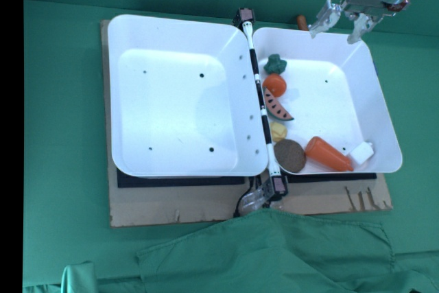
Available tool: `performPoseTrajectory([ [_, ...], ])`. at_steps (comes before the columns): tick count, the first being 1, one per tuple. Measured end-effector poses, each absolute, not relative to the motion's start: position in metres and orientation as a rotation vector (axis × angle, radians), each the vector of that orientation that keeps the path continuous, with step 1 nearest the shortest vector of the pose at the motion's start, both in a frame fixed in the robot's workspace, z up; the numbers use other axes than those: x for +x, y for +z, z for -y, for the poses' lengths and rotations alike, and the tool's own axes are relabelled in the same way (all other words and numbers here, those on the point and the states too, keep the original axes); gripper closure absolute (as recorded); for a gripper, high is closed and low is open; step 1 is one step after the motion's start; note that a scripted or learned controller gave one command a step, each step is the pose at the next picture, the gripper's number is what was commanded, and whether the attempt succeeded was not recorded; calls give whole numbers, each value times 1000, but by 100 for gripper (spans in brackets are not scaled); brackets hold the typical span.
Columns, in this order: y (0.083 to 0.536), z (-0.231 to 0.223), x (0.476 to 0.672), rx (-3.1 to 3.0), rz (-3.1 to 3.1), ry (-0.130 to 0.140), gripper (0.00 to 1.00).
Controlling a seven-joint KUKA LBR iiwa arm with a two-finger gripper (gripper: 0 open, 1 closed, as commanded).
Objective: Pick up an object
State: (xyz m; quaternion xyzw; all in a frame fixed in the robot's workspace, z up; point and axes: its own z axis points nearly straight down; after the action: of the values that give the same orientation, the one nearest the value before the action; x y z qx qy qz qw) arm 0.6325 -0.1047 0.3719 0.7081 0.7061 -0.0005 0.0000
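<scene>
My gripper (pixel 341 25) hangs open above the far rim of the right bin (pixel 384 121), with nothing between its fingers. Along that bin's left wall lie a green broccoli piece (pixel 276 64), a red tomato (pixel 275 85), a watermelon slice (pixel 277 108) and a small yellow piece (pixel 278 130). At the bin's near edge lie a brown oval piece (pixel 290 156), an orange carrot (pixel 328 154) and a white cube (pixel 361 151). All of them sit well below and to the left of the gripper.
The left bin (pixel 180 96) stands beside the right one, joined by a black-and-white divider bar (pixel 258 92). A small orange item (pixel 301 22) lies on the bench behind the right bin. Green cloth (pixel 274 250) is bunched at the front.
</scene>
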Motion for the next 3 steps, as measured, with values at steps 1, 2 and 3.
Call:
performPoseTrajectory([
  [1,269,116,608,2233,-2220,-11,0],
  [2,275,116,610,2224,-2216,-1,0],
  [3,192,103,622,2220,-2208,4,0],
])
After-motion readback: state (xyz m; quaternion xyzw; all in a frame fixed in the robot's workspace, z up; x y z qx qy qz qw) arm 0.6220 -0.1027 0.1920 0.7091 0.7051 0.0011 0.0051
